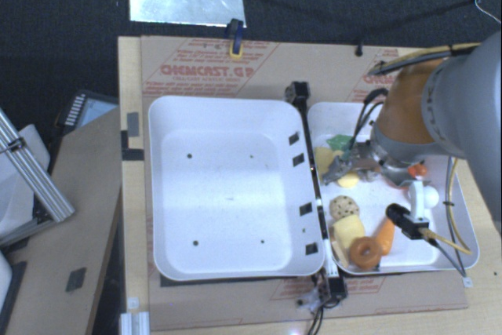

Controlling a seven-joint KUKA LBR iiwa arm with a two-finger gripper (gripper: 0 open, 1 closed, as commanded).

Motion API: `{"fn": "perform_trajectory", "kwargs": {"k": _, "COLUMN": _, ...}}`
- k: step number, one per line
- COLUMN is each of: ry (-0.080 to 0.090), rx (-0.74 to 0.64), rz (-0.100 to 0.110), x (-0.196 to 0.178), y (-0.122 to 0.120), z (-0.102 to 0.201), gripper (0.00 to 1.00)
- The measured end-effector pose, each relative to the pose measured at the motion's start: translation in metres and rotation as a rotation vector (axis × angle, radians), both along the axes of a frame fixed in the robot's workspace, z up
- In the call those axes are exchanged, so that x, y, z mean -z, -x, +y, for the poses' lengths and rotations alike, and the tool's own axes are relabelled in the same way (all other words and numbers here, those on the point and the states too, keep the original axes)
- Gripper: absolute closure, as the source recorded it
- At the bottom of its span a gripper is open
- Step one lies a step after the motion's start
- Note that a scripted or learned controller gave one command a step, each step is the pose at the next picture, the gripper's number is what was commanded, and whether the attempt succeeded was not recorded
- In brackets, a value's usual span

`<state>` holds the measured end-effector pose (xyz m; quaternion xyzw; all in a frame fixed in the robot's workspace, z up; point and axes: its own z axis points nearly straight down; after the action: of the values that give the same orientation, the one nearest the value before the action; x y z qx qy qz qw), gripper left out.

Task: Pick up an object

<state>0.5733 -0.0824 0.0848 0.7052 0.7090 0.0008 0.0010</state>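
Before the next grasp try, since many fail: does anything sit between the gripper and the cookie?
Nothing visible does. The gripper hangs in the right bin, and the cookie lies just below it in the camera view, with bare bin floor between them.

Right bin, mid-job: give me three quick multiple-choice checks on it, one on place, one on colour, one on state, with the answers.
1. Where does the gripper sit?
A. over the left bin
B. low in the right bin, near its left wall
C. off the bench

2. What colour is the ring-shaped toy at the right bin's front?
A. blue
B. white
C. orange-brown

3. How does the cookie lie?
A. on the bin floor, apart from the gripper
B. raised off the bin floor
C. in the left bin

Answers:
1 B, the arm reaches down there.
2 C, it shows orange-brown beside the carrot.
3 A, it rests in front of the gripper.
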Motion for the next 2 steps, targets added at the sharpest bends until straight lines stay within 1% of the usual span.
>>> {"fn": "perform_trajectory", "kwargs": {"k": 1, "ry": 0.0, "rx": -0.002, "rz": 0.0, "x": -0.002, "y": -0.054, "z": -0.012, "gripper": 0.0}}
{"fn": "perform_trajectory", "kwargs": {"k": 2, "ry": -0.001, "rx": 0.006, "rz": 0.007, "x": 0.001, "y": 0.011, "z": -0.023, "gripper": 0.0}}
